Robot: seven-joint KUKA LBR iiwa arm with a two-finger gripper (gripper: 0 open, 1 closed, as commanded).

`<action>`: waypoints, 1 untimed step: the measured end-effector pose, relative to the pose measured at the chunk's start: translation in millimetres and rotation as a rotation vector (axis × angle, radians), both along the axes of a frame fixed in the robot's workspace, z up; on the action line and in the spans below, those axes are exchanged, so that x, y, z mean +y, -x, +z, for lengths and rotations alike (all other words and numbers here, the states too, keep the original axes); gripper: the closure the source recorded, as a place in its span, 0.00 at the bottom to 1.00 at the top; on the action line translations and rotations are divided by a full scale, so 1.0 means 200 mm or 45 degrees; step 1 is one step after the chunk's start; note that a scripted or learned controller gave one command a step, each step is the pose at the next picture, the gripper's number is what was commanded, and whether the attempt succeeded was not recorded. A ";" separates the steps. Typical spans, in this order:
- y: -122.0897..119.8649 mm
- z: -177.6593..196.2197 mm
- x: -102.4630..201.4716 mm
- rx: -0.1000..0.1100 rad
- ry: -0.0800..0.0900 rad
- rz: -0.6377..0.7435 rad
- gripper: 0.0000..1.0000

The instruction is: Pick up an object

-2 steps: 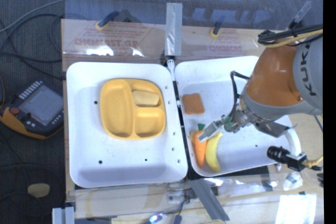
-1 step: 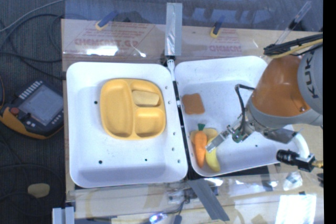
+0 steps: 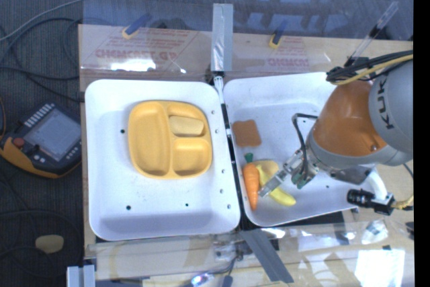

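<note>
I had the gripper [image 3: 275, 183] down in the right bin [image 3: 282, 94], its fingers narrowly apart over the banana [image 3: 282, 197], nothing held. The carrot [image 3: 250, 185] lay just left. I judged descent and closing came next.

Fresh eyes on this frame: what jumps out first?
The big orange-banded arm over the right bin, its pincer down among a carrot and yellow toy food at the bin's near left corner. Next, the yellow divided tray in the middle of the left bin. A brown square lies beside the bins' shared wall.
</note>
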State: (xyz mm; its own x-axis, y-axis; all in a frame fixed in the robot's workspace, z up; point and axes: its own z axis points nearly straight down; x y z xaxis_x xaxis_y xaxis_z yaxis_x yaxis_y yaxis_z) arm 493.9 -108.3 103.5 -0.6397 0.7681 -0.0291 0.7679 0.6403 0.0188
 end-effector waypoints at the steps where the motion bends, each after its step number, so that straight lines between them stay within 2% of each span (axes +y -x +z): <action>1: -0.02 0.05 0.03 -0.013 -0.011 0.003 1.00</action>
State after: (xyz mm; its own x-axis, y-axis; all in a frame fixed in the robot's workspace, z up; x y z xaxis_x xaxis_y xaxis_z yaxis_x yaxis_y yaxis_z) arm 498.1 -103.0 114.2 -0.6414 0.7666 -0.0293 0.7659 0.6421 0.0322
